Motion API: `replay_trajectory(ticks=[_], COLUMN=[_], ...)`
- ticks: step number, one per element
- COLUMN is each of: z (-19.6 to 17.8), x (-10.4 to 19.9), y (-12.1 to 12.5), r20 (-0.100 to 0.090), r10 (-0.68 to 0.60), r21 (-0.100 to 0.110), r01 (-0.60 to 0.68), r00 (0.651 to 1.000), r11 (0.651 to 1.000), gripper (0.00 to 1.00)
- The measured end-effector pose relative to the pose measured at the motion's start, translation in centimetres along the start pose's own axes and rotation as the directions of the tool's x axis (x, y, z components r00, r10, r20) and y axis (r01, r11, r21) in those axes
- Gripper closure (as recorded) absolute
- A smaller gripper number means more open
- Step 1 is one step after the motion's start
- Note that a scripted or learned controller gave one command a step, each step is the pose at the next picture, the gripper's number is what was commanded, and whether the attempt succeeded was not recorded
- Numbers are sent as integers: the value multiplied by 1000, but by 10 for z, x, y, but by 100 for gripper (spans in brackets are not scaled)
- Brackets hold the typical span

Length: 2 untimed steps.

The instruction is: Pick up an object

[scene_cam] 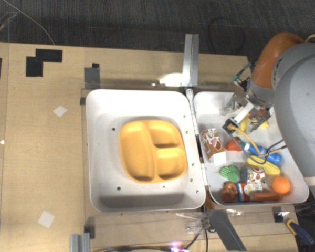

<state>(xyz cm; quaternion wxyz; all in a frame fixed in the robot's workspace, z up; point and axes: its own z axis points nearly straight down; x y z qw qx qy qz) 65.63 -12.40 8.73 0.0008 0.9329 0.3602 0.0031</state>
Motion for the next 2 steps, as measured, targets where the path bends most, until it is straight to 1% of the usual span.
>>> replay_trajectory(ticks=[1,2], z=[-27,-2], x=[-53,-63], y=[42,49], r20=[1,-3], r10=[134,133], r21=[-1,0], r01=[-134,-133], r00=[991,991], r11=[991,991], gripper=[0,0])
